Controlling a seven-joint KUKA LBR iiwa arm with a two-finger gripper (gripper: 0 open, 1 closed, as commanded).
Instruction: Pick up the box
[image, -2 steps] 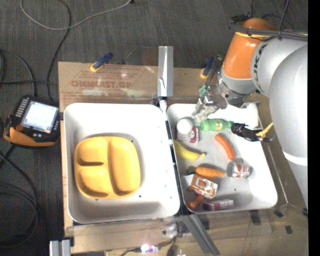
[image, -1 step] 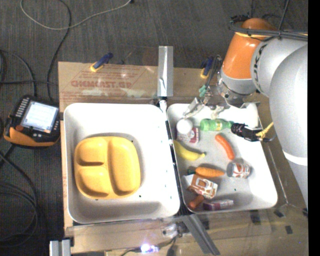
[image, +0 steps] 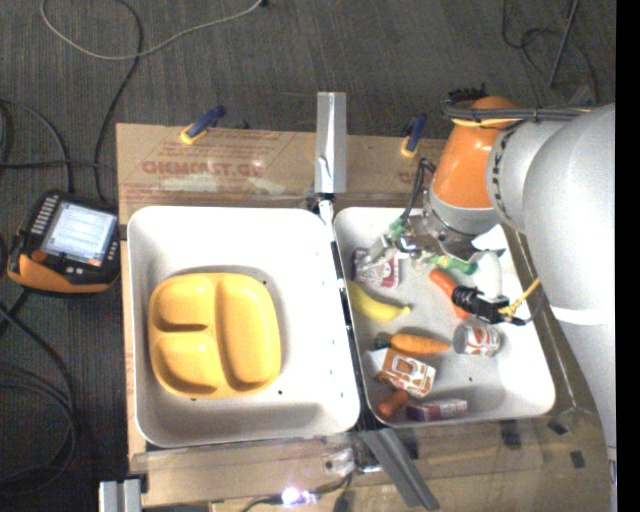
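An orange and white box (image: 405, 373) lies near the front of the right bin (image: 530, 385). A smaller pink and purple box (image: 437, 409) rests flat against the bin's front wall. My gripper (image: 405, 238) hangs over the back of the right bin, just above a crumpled silver and red packet (image: 375, 266). It is well behind both boxes, and nothing shows between its fingers.
The right bin also holds a banana (image: 378, 305), a carrot (image: 420, 343), a small can (image: 480, 339), a white bottle (image: 490, 268), a second orange piece (image: 443, 282) and a red item (image: 392, 403). A yellow divided tray (image: 213, 333) lies in the left bin (image: 150, 240).
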